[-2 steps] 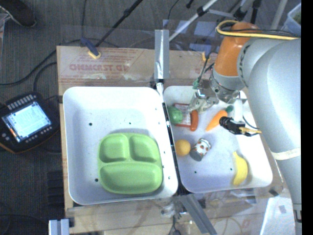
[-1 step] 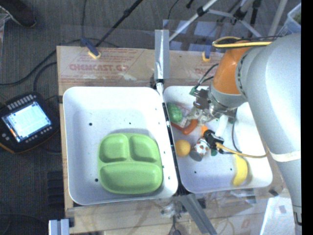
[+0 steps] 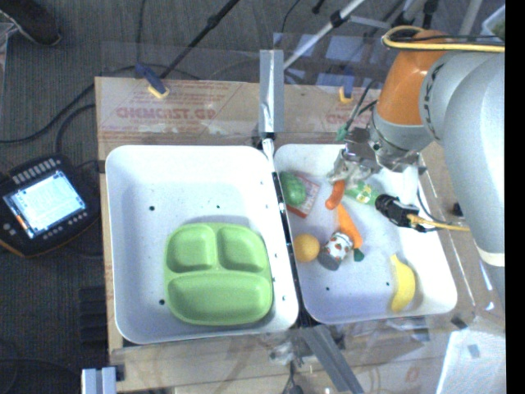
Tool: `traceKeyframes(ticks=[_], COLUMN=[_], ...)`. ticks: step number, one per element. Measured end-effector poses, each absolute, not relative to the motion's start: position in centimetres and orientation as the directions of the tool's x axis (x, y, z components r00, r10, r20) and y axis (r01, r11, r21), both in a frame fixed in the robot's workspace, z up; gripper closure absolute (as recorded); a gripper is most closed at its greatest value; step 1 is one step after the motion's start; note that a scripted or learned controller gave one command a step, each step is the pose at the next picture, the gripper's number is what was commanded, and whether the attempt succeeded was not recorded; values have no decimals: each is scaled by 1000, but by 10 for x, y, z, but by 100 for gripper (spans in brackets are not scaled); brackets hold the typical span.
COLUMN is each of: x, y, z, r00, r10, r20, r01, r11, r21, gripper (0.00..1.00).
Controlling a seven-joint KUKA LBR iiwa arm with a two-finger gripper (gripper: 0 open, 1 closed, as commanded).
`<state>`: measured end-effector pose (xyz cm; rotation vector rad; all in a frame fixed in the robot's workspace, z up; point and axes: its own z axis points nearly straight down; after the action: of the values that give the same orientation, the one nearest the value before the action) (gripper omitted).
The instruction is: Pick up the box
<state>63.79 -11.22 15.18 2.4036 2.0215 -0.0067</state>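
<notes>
Camera view, gripper (image 3: 354,169): hanging low over the far part of the right bin (image 3: 435,298), below the orange band (image 3: 404,97) of the arm. Whether it is apart or together: cannot tell from this slant. Nothing is showing as held.
Camera view, gripper surroundings: an orange carrot-like piece (image 3: 335,194) and a small green item (image 3: 359,193) are lying just beside it; contact with either cannot be confirmed.
Camera view, box (image 3: 300,193): lying flat in the right bin, against its left wall, near the far corner. It is a small printed carton with a red edge and a green picture on its face, tilted slightly. It is sitting apart from the gripper, to the gripper's left in this view.
Box handling, judged: appearing light and thin-walled, likely card, so it should be crushing under a hard squeeze. Its faces are looking smooth and possibly slippery. Lying flat, it is best taken across its two narrower opposite edges; the edge near the bin wall is leaving little room for a finger.
Camera view, neighbours: a yellow ball (image 3: 307,248), a second carrot (image 3: 350,226) and a banana (image 3: 403,282) are lying nearer the front.
Camera view, left bin (image 3: 135,179): carrying a green divided tray (image 3: 219,274).
Worktop (image 3: 189,113): bearing both bins.
</notes>
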Motion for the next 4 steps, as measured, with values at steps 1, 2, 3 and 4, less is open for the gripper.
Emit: traceKeyframes(ticks=[1, 2, 3, 4], x=[633, 640, 602, 521], y=[-32, -159, -106, -115], z=[191, 89, 187, 102], r00=[379, 268, 40, 215], r10=[925, 963, 999, 977], r20=[-2, -2, -1, 0], r01=[925, 963, 999, 977], r11=[-379, -268, -40, -215], r21=[-3, 10, -2, -6], gripper=[100, 100, 100, 100])
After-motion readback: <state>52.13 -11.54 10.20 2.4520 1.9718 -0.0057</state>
